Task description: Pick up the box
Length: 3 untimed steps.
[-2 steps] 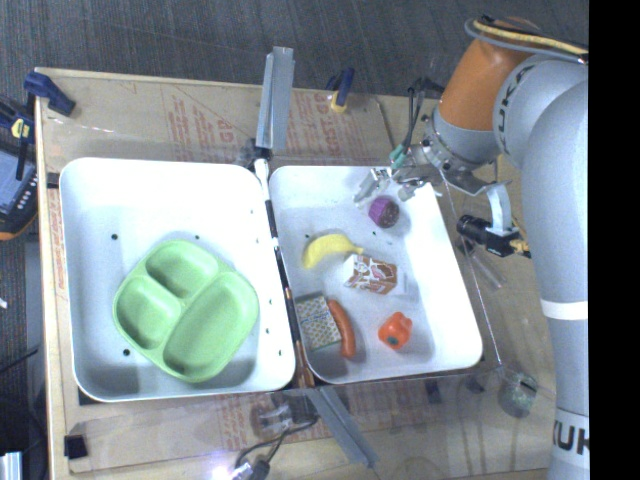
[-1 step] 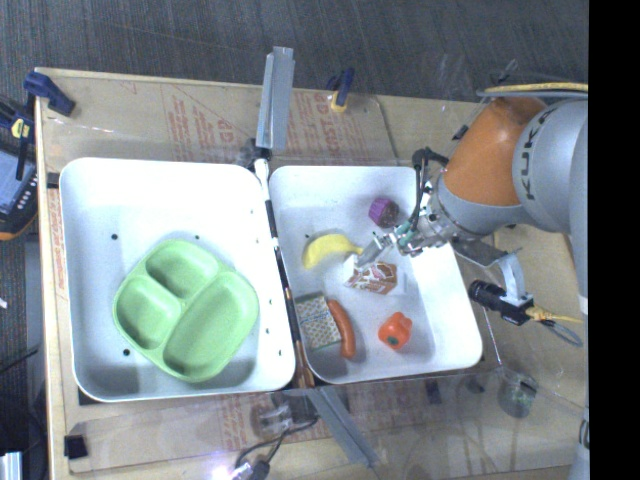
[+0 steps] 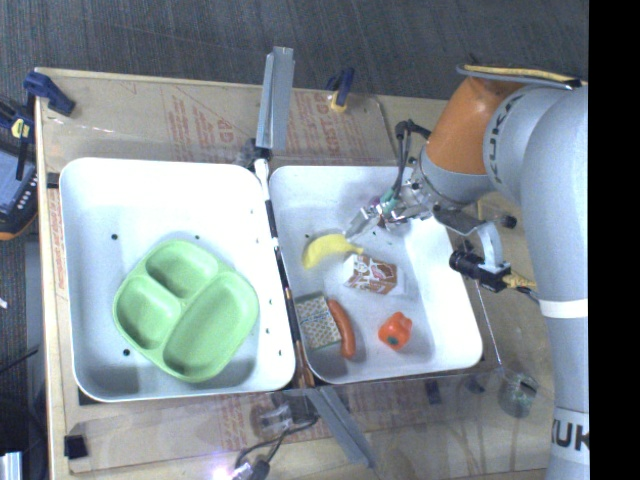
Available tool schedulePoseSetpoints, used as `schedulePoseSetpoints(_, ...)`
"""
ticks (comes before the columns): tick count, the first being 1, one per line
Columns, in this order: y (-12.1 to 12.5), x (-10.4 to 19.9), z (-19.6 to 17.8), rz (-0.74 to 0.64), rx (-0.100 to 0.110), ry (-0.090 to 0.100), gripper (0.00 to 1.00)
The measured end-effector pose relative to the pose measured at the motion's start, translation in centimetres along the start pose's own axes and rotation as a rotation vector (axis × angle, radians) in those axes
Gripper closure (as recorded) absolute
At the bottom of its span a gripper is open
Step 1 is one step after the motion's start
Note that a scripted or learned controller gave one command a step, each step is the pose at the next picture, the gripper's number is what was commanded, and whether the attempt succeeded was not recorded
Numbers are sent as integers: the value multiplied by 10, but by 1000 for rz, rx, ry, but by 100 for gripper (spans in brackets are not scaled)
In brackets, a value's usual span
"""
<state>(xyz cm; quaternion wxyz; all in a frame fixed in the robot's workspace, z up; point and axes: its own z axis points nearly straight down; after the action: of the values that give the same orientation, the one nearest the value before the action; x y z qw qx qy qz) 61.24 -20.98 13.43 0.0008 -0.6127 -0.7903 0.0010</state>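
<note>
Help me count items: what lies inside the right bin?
In the right bin: a banana, a patterned packet, a sponge, a sausage, an orange pepper. The pincer covers nearby floor.

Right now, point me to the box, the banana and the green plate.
box (image 3: 373, 275), camera view, middle of its printed top face.
banana (image 3: 326, 250), camera view, middle of its yellow curve.
green plate (image 3: 152, 311), camera view, floor of its left compartment.

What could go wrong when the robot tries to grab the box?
The box is small and lies flat in the right bin, so the fingers might slide off its top. The banana lies right beside it, and the gripper hangs just above both, so it could bump or grab the banana by mistake. A push could also shove the box towards the orange pepper.
</note>
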Motion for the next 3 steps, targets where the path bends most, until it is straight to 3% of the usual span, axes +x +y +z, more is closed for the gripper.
schedulePoseSetpoints(1,-55,14,-72,0,-1,1,0)
schedulePoseSetpoints(2,-119,59,-5,23,3,2,0)
schedulePoseSetpoints(3,-108,126,22,262,3,4,0)
